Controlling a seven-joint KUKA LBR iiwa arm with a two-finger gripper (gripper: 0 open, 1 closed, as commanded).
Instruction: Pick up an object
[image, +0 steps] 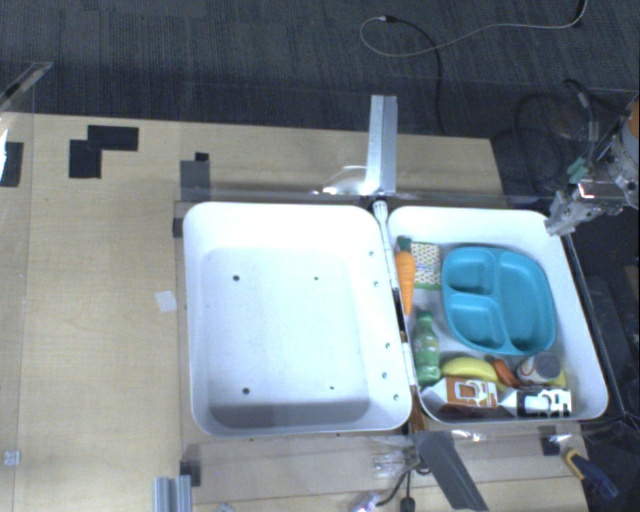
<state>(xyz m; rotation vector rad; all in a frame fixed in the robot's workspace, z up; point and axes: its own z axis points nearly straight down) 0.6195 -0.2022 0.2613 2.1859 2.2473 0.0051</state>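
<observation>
Nearest the camera, along the near wall of the right bin (590, 330), lie a brown packet (470, 394) and a black-and-white bottle (540, 403) on its side. Taking the blue divided tray (498, 298) as the landmark: the tray is turquoise, with three compartments, and it fills the middle and far part of that bin. One yellow banana (470, 368) lies just on the tray's near side, with a small grey-lidded jar (546, 367) near the tray's near right corner. One orange carrot (404, 274) and one green bottle (427, 350) lie along the tray's left, against the bin's left wall, and one patterned card (426, 264) sits between carrot and tray. Left of all this stands the second white bin (200, 300). Off past the tray's far right corner, outside the bin, hangs the gripper (578, 195); whether its fingers are parted or closed cannot be told.
</observation>
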